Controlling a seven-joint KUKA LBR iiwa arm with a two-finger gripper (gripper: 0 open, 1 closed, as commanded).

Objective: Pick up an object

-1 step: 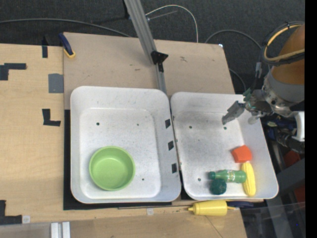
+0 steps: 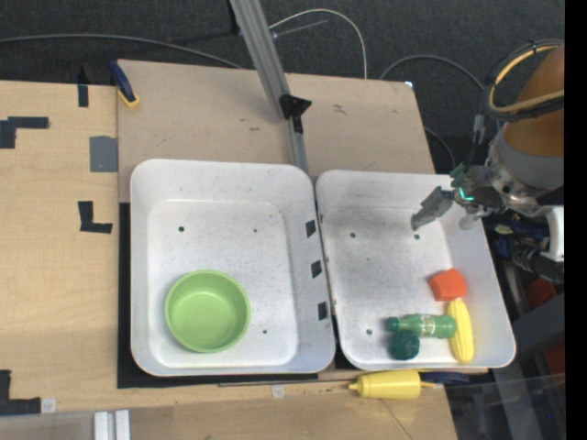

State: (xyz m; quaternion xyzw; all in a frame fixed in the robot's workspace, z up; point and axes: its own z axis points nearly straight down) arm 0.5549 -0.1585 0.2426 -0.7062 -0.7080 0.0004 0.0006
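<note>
- Claw (image 2: 429,211) hangs over the upper part of the right bin (image 2: 367,246), nothing between its tips. You can't tell from this angle if it's spread or pressed together.
- Your targets sit at about 5 o'clock from it, bunched in that bin's lower right corner: an orange block (image 2: 448,285), a yellow banana (image 2: 460,329) and a green bottle (image 2: 418,327) lying flat.
- I'd guess the block is easiest: light, stiff, flat sides, so pinch it across two opposite faces.
- Bottle looks smooth and round, so it'll probably roll or slip. Banana touches the bottle's end and hugs the wall at 3 o'clock, so there's little finger room.
- Bin floor is hard, white, speckled and flat.
- Left bin (image 2: 220,191) has a green bowl (image 2: 207,311) at 7 o'clock.
- Yellow bottle (image 2: 390,385) lies outside, along the near rim.
</note>
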